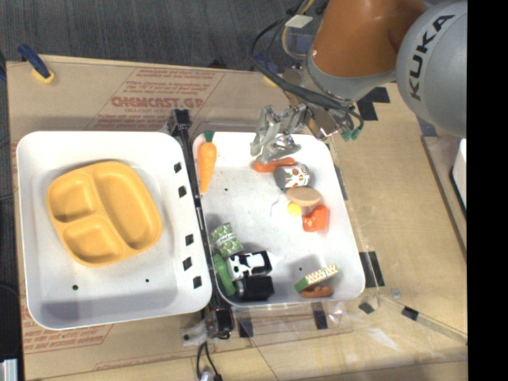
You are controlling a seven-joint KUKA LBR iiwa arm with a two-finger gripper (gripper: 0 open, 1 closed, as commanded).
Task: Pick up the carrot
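Observation:
An orange carrot [206, 162] with a green top lies in the right bin [262, 213], against its far left wall, pointing toward the front. My gripper [272, 143] hangs over the far middle of that bin, to the right of the carrot and apart from it. Its metal fingers [264, 137] point down and nothing shows between them. Just below the gripper lies a small orange-red piece [270, 165].
The right bin also holds a small can [294, 176], a yellow and tan piece [304, 200], an orange cup [317, 218], a green packet [224, 237], a black and white toy [251, 270] and a hot dog [317, 281]. A yellow divided tray [103, 210] fills the left bin [48, 292].

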